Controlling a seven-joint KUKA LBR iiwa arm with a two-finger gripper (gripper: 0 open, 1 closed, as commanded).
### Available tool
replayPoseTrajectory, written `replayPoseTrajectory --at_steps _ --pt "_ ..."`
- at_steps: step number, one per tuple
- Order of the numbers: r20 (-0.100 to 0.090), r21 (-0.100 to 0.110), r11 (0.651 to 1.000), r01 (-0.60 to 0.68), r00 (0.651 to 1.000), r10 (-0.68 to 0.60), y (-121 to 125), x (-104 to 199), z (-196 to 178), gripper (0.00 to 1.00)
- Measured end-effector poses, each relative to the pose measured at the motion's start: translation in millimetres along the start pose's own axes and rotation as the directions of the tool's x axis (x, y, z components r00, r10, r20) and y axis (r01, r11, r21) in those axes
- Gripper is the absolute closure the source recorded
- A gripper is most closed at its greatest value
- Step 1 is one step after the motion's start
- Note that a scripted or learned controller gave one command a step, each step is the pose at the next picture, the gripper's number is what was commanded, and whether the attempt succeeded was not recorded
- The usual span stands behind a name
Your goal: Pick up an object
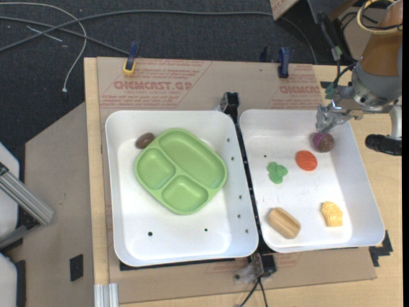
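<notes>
1. Camera view puts the gripper point(329, 119) at upper right, just above a purple fruit point(323, 141) in the right bin point(364, 190) — whether its jaws are wide or narrow, I cannot tell.
2. Best approach: descend straight, centre the fruit, close gently — round things roll.
3. Cardboard point(160, 82) reads "CHEMCAST GP".

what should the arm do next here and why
Probably lower straight onto the purple item. The gripper sits just above it at the right bin's far edge, nearer to it than to the tomato or the other pieces, and nothing is seen held yet.
</notes>
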State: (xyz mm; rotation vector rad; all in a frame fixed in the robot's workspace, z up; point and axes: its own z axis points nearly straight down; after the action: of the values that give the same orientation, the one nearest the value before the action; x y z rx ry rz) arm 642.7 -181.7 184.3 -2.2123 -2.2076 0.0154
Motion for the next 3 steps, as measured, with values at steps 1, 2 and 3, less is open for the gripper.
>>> replayPoseTrajectory --at_steps 1,2,3 --pt "0.003 -0.013 1.0 0.003 1.0 -0.003 3 1 -8 0.0" --pt "0.001 -0.006 1.0 0.003 1.0 -0.003 5 -3 58 0.0" --pt "0.002 -0.012 1.0 0.004 1.0 -0.004 6 -2 102 0.0"
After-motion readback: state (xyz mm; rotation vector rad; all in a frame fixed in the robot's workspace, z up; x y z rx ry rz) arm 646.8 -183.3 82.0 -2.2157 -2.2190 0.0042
